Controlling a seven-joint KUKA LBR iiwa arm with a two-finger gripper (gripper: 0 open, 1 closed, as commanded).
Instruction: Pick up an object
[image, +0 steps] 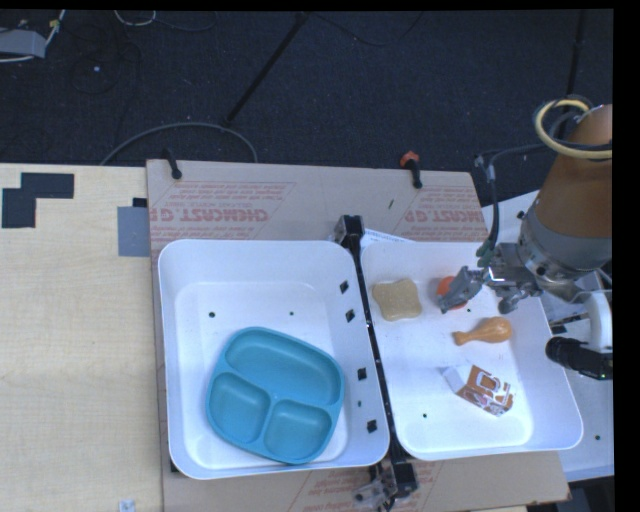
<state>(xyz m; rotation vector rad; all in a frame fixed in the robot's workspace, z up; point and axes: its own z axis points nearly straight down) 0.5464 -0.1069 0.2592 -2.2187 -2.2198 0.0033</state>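
The arm comes in from the right and its gripper is down inside the right bin, at the far side, right up against a small orange-red thing that peeks out on its left. From where I stand the grey metal covers most of that piece, and I honestly can't tell whether the gripper is spread or closed, or whether it has anything at all; I wouldn't call it a grasp. Other candidates lie close: a tan bread-like slab just left of the gripper, toward the divider between the bins; an orange toy drumstick just nearer than the gripper, lying on its side with the thin end pointing left; and a crumpled brown-and-white packet nearer still, well apart from the rest. The left bin carries a blue divided plate, which plays no part here. To do this step well, I'd say the arm should settle on the orange-red piece it is already at, come straight down so the piece sits squarely in the middle of the grip instead of being nudged toward the slab, close firmly, then lift slowly and vertically. The piece looks small and probably slippery, so a grip off to one edge could let it squirt out; and drifting nearer risks knocking the drumstick.
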